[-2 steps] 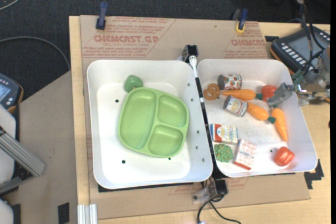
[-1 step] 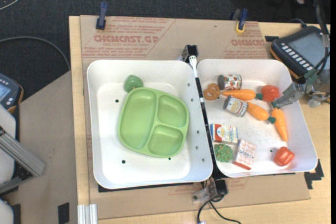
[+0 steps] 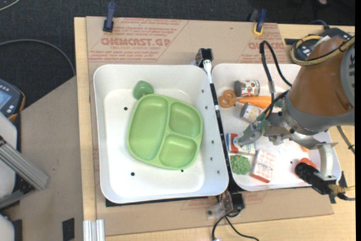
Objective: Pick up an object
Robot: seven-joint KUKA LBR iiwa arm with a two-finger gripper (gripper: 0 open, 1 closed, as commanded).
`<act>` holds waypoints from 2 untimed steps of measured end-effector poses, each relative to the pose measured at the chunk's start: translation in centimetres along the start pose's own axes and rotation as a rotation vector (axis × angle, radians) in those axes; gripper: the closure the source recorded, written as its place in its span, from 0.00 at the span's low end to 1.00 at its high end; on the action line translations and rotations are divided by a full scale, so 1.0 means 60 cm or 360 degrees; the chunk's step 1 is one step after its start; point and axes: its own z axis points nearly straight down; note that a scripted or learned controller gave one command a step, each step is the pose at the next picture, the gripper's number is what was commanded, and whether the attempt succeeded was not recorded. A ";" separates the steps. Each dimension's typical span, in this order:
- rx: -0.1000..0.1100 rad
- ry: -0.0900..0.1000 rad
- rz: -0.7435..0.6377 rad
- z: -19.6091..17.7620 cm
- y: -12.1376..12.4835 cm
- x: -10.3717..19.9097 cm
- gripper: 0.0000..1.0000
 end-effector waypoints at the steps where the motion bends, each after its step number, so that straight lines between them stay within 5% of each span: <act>1: -0.0026 -0.0011 0.0012 -0.030 0.004 -0.009 1.00; 2: -0.0040 -0.0007 -0.0003 -0.213 0.003 0.114 1.00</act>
